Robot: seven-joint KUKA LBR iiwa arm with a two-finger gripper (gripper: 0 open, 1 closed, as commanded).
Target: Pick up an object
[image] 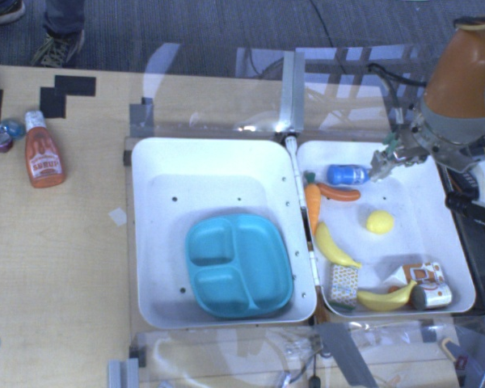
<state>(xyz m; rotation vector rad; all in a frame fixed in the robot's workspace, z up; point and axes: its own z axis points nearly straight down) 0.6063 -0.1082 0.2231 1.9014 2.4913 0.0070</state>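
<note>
One blue can [345, 175] lies on its side at the far end of the right bin [461, 257], and it looks like the likeliest target, since the gripper [385, 165] sits right at its right end. Whether the fingers are open or closed I cannot tell; they are small and blurred against the white floor, and nothing shows between them, so no grasp can be claimed.

Just in front of the can lies an orange carrot [338, 192], touching or nearly so, which could crowd a grab. A yellow ball [380, 222] rests apart in the middle. Nearer the front are two bananas [335, 247], a mesh packet [344, 284] and a small box [428, 275], loosely jumbled as if dropped in for random picks.

In the left bin [158, 217] lies a teal divided plate [238, 265]. On the bench [56, 281] beyond, a ketchup bottle [44, 153] lies well out of reach.
</note>
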